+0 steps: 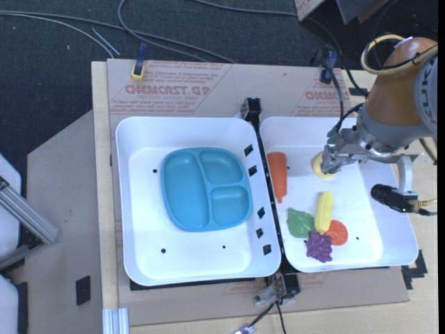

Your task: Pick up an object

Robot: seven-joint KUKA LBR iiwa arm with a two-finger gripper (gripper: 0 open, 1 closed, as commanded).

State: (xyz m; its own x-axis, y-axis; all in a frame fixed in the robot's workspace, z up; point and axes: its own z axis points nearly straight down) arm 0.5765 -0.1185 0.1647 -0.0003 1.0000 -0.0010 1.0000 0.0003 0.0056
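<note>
The right bin (389, 245) holds several toy foods. An orange carrot (278, 175) lies along its left wall. A yellow corn cob (323, 211), a green leaf piece (300, 223), an orange-red piece (337, 232) and purple grapes (320, 246) cluster near its front. A pale yellow piece (322, 166) sits at the back, right under my gripper (332, 160), which is lowered onto it. The grey wrist hides the fingertips.
The left bin (139, 249) carries a blue divided plate (206, 187). A black divider with clips (259, 179) runs between the bins. A black part of the arm (393, 197) hangs over the right bin's right side. Cables lie on the floor behind the bench.
</note>
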